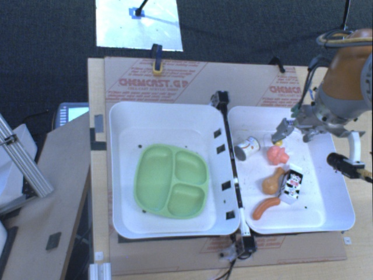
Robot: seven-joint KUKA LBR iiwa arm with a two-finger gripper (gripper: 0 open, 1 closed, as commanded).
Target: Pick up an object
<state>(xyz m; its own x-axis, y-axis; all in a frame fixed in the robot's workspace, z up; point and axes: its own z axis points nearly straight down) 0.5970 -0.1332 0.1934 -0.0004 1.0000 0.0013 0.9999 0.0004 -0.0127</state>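
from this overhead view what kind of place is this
Most likely a robotics lab bench set up for pick-up trials. A grey and orange arm's claw hangs over a white bin of small toy items, beside a second white bin holding a green divided tray, both on a board.

Robotics lab bench: robot arm (pixel 344 74) over two white bins (pixel 175 112) clamped to a protective-film board (pixel 192 80), aluminium framing (pixel 23 162) at left, dark carpet (pixel 46 39).
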